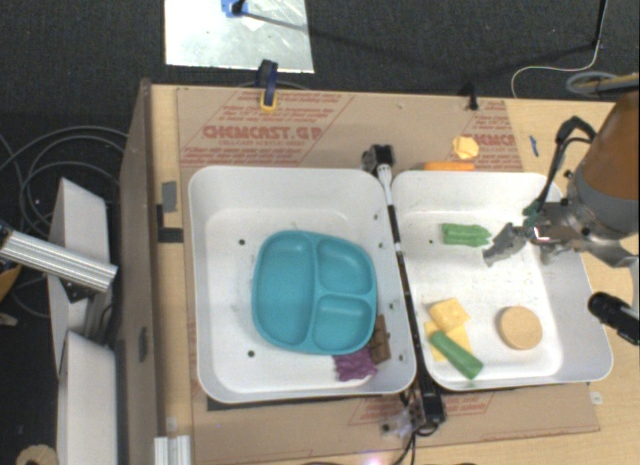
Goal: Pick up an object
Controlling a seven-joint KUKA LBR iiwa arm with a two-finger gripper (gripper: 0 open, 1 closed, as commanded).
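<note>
The right bin point(570, 283) holds a green block point(464, 235) near its back, a tan round disc point(520, 327) at front right, a yellow piece point(447, 315) and a green cylinder point(457, 355) at front left. My gripper point(500, 245) hangs over the right bin's middle, just right of the green block, its dark fingers pointing left. Nothing shows between them. The left bin point(225, 253) holds a teal divided plate point(313, 291), with a purple piece point(352, 365) and a brown piece point(380, 341) at the plate's front right edge.
The grey arm with its orange band point(608, 168) comes in from the right over the bin's edge. An orange object point(450, 165) and a yellow one point(466, 147) lie on the cardboard behind the right bin. Cables run at the far right.
</note>
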